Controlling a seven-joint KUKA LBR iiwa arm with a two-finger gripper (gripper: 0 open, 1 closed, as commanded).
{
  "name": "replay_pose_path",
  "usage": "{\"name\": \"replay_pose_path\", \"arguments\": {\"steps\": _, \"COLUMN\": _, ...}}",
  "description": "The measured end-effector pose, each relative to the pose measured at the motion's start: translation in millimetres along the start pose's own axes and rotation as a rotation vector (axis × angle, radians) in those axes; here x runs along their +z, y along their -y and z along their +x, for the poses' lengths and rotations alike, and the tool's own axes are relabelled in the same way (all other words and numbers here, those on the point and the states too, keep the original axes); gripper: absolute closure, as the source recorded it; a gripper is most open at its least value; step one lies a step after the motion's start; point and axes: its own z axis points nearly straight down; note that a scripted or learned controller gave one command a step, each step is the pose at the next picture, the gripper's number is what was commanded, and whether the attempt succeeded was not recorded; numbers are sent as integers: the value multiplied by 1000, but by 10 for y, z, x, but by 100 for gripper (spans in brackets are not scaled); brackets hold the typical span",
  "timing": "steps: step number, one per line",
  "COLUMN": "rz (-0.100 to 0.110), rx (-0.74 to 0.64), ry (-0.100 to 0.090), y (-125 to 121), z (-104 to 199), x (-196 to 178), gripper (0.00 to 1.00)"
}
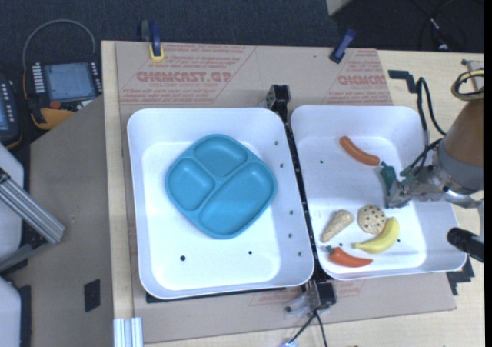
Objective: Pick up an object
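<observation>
Two white bins sitting on the worktop (231, 68). Left bin (146, 184) carrying one blue divided plate (221, 184). Right bin (323, 126) holding five items: sausage (359, 151), cookie (371, 219), banana (380, 238), pale bread piece (337, 224), red pepper (350, 258). Arm reaching in from right, claw (392, 188) hanging low just above the cookie; can't tell its opening.

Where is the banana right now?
The banana lies in the right bin, near its front edge, just right of the cookie and above the red pepper.
</observation>
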Motion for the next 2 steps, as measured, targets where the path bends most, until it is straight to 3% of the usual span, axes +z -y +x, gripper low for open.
{"name": "replay_pose_path", "arguments": {"steps": 2, "rz": -5, "rx": -2, "ry": 2, "y": -109, "z": -73, "x": -969, "gripper": 100}}
